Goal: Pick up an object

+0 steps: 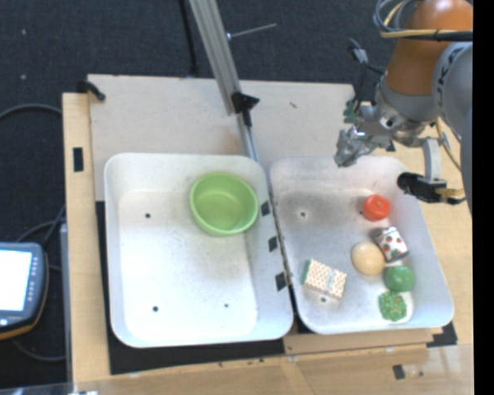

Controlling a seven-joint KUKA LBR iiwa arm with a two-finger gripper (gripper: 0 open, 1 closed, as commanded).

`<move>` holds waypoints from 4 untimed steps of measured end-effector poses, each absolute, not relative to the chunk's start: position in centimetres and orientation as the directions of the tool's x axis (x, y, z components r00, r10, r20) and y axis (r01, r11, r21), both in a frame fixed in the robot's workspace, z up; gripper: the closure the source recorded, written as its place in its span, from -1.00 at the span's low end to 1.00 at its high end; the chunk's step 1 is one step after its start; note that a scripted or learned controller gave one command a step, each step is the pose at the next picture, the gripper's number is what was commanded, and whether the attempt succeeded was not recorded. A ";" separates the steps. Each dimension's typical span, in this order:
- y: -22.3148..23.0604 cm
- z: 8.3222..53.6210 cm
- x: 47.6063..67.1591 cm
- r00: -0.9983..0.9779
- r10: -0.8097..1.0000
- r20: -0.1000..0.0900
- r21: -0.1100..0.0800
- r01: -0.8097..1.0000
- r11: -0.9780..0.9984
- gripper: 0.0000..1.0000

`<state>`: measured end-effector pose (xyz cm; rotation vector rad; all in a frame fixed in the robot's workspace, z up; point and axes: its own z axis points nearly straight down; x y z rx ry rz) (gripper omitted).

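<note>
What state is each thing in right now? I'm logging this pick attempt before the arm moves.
gripper: above the far edge of the right bin, holding nothing visible
green bowl: upright in the left bin
red object: lying in the right bin, untouched
patterned box: lying flat
cream ball: resting beside the patterned cube
green ball: resting

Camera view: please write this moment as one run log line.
gripper: above right bin back edge, no object held | right bin: six small objects | left bin: green bowl
</note>
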<state>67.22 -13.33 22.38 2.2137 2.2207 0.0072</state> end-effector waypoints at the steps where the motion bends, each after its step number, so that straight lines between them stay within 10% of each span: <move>1: -13.5 27.6 67.4 -0.003 1.000 -0.002 0.008 1.000 0.003 1.00; 4: 0.8 25.8 61.5 -0.007 1.000 0.002 0.000 1.000 0.007 1.00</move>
